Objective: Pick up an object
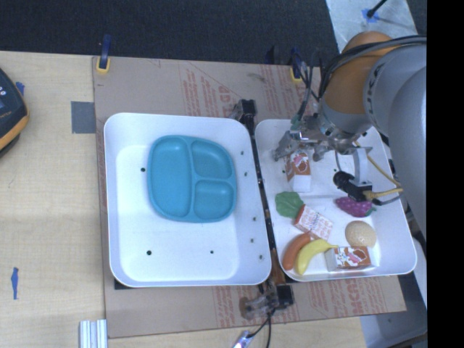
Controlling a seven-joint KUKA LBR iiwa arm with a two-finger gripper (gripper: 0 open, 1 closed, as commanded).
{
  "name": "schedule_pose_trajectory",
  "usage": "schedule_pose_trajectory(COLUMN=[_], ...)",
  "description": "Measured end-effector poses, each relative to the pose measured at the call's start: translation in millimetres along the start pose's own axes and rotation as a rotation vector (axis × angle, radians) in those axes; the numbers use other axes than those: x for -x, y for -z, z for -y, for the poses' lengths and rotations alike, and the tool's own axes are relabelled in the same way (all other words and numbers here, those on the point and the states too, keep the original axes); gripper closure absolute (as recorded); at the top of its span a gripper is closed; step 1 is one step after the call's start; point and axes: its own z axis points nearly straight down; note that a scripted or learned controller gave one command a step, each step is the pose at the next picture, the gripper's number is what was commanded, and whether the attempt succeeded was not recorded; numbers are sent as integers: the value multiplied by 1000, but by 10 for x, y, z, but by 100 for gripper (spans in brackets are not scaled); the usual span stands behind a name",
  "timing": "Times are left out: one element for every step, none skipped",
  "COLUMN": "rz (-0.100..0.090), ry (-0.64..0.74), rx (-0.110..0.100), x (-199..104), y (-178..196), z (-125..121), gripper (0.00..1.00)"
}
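Brown cardboard (181,85) covers the middle of a pale wooden bench (43,216), and two shallow white bins sit on it side by side. In the left bin (123,259) lies a teal divided plate (192,178) with three compartments, flat and a little toward the far side.

All the small toys are in the right bin (395,267). Along its near edge, an orange carrot-like piece (293,250) touches a yellow banana (313,254), with a small red-and-white carton (351,257) just beside the banana. A tan round bun (360,233) sits just behind the carton (purple grapes (354,206) lie behind that). Near the bin's inner wall rests a green leafy piece (288,203), and a red-and-white packet (314,221) lies between it and the bun.

From the right the grey arm (395,93), orange-banded, reaches over the far half of this bin. Its gripper (299,151) hangs directly above a small red-and-white box (298,168); whether the claw is spread or pinching the box cannot be told from this angle.
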Motion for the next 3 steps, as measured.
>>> schedule_pose_trajectory(rz=[0, 1, 0], ry=[-1, -2, 1], rx=[0, 2, -3], x=[194, 266, 161], y=[-100, -97, -100], z=[-46, -48, -44], gripper=[0, 0, 0])
